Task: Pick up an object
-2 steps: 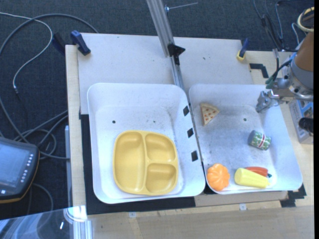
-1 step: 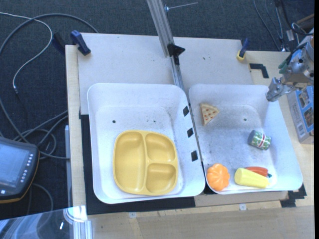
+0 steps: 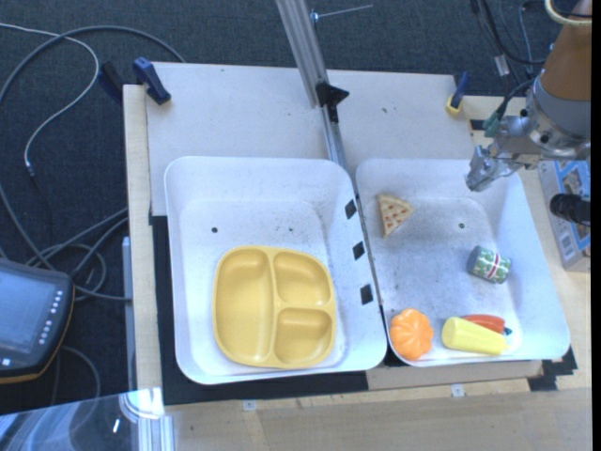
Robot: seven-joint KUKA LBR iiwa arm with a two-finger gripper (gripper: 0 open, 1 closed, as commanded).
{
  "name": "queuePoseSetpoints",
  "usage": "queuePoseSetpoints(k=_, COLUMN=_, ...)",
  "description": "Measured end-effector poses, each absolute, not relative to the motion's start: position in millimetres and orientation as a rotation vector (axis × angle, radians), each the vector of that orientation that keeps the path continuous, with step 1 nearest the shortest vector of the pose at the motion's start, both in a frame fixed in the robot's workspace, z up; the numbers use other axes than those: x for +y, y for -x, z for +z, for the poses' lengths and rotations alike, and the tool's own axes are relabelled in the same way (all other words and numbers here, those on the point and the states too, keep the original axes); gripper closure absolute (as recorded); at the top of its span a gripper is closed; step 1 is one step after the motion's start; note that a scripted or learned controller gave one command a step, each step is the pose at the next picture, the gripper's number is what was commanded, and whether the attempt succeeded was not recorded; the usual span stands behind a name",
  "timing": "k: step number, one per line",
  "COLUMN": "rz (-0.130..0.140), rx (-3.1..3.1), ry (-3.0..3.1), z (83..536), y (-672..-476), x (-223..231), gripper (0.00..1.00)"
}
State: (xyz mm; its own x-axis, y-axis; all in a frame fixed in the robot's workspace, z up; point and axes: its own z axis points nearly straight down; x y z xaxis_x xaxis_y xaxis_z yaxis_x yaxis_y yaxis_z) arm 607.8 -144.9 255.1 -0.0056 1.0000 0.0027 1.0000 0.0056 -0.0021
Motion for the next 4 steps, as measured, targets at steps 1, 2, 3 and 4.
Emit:
queuePoseSetpoints(k=1, rz=0.001, rx=-2.225, ry=2.211, z=241, y=-616.3, x=-93, gripper=1.0)
queuePoseSetpoints(k=2, rz=-0.007, rx=-2.23, ry=2.215, z=250, y=-629.6, x=-44, gripper=1.0)
queuePoseSetpoints(k=3, rz=-0.004, rx=-2.228, ry=2.215, z=239, y=-638.3, x=1, gripper=1.0)
queuePoseSetpoints(k=4, rz=-0.004, rx=-2.228, ry=2.215, z=229, y=-646.5, x=48, gripper=1.0)
